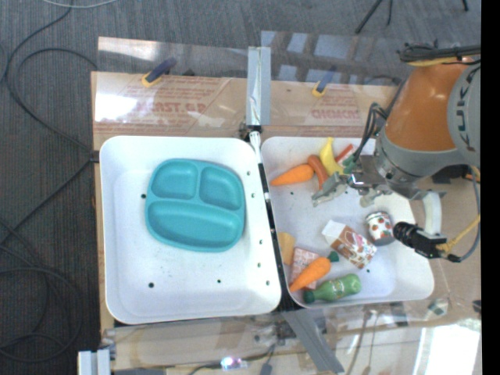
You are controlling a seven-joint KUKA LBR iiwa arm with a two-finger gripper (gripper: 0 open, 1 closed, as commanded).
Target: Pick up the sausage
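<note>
I am watching the arm (426,123) reaching in from the right, its orange band hanging over the upper right part of the right bin (406,287). The jaws (332,184) are pointing left and down toward the bin floor, spread apart, pinching nothing that I can see.

The sausage (316,167) is lying near the top of the right bin, just above the jaws; its long axis is running from upper left to lower right. A carrot (291,176) is touching its left side, and a yellow banana (328,155) is sitting right beside it on the right.

Lower down, a second carrot (311,273), a green bottle (334,288), a small printed box (354,248) and a round spotted ball (379,226) are crowding the bin floor. In the left bin (125,287) a teal divided plate (196,204) is resting.
</note>
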